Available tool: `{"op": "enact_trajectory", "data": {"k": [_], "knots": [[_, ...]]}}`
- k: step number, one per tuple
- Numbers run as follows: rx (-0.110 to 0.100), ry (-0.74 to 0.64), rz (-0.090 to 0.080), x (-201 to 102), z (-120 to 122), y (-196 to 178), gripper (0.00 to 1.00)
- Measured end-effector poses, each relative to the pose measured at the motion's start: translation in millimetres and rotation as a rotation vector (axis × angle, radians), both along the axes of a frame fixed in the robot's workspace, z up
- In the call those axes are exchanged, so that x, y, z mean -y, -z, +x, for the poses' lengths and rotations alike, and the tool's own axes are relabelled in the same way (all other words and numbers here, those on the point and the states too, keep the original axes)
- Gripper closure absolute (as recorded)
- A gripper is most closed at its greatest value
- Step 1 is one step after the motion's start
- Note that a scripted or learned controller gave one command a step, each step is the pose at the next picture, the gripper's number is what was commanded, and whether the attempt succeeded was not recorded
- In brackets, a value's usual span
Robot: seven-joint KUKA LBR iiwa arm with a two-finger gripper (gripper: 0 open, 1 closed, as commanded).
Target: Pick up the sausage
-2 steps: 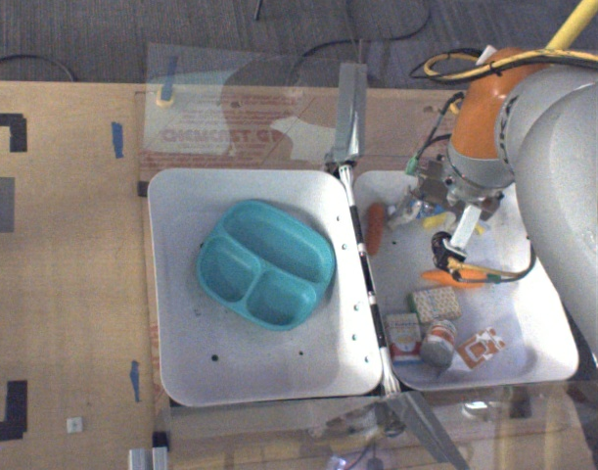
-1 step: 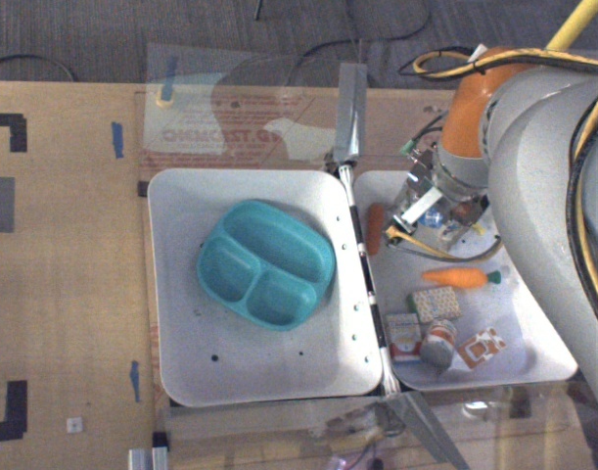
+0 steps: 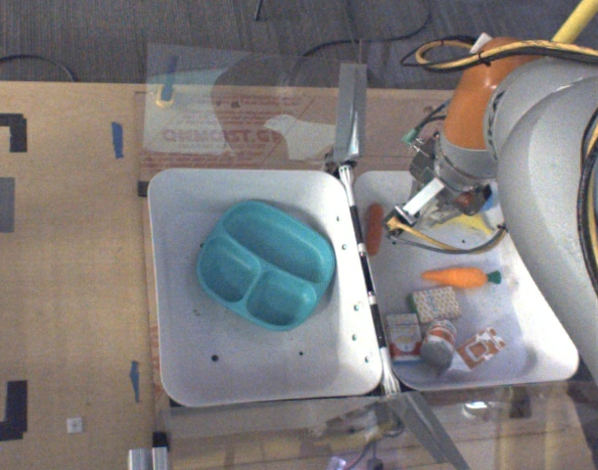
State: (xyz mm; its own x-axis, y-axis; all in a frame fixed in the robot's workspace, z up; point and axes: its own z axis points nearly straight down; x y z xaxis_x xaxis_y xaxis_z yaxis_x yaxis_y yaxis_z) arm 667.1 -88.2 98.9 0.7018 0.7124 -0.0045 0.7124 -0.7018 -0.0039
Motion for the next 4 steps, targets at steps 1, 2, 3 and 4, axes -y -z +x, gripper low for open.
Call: {"op": "enact_trajectory", "data": {"k": [1,2,3,4], "knots": [[0.012,-0.450,0.002,28,-48,10,1.00],[0.008,-0.847,0.001,-17,-21,-126,1.00],[0.009,-0.846,0.001,-16,-21,-126,0.00],[0.005,-0.847,0.003,-74,-8,-86,0.00]]}}
